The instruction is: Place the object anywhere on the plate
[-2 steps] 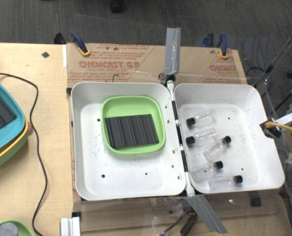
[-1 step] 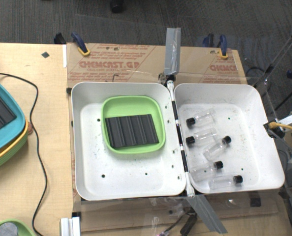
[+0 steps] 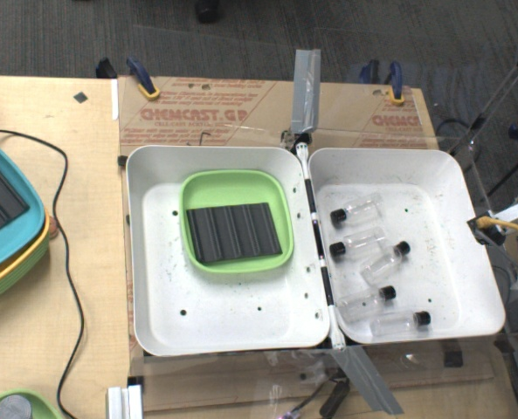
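Since none of the clear vials lies on the green plate (image 3: 235, 183), the task looks not yet begun: every step of it is left to do.

The plate sits in the left white bin (image 3: 154, 260), the bin farther from the side where the arm reaches in. A dark ribbed mat (image 3: 234, 232) covers the plate's floor, and nothing rests on it. The green rim is bare all round.

The likely objects are in the right white bin (image 3: 455, 225), the one on the arm's own side. Five small clear vials with black caps lie there on their sides:
- One vial (image 3: 356, 209) is toward the back of the bin.
- A second vial (image 3: 358, 243) lies just in front of the first.
- A third vial (image 3: 386, 259) is slanted and close beside the second.
- A fourth vial (image 3: 374, 296) lies nearer the front.
- A fifth vial (image 3: 402, 322) is nearest the front wall.

They are loosely scattered, and the second and third are so close that I cannot tell whether they touch. Which one is meant as the object I cannot say, though any would seem to serve.

I cannot tell from this view whether the claw is open, closed or gripping anything, and no vial can be said to be held. By my reckoning, what remains is to take one vial from the right bin, carry it over the wall between the two bins, and set it down anywhere on the plate. The clear, round bodies may roll or slip when pinched, so the pick is likely the hard part.
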You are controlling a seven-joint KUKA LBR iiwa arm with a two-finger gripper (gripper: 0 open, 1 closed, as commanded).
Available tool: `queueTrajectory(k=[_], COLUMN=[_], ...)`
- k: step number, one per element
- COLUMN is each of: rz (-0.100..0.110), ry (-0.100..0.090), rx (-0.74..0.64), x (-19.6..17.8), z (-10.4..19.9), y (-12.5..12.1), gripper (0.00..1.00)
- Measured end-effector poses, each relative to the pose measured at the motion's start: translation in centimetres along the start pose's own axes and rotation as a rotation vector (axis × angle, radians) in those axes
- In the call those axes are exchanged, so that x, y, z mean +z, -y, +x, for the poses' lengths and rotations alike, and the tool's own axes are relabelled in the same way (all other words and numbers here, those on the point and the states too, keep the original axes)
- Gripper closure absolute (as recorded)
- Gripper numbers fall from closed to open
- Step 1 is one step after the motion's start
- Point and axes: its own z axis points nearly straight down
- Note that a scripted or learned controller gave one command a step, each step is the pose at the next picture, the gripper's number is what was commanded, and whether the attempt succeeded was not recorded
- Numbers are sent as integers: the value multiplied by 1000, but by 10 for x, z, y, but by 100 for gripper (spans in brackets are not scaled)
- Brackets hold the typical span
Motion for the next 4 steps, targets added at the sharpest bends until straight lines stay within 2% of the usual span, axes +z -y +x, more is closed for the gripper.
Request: queueTrajectory(k=[4], rz=[1], ry=[0], rx=[-3], x=[-11], z=[0], y=[0], gripper=[0])
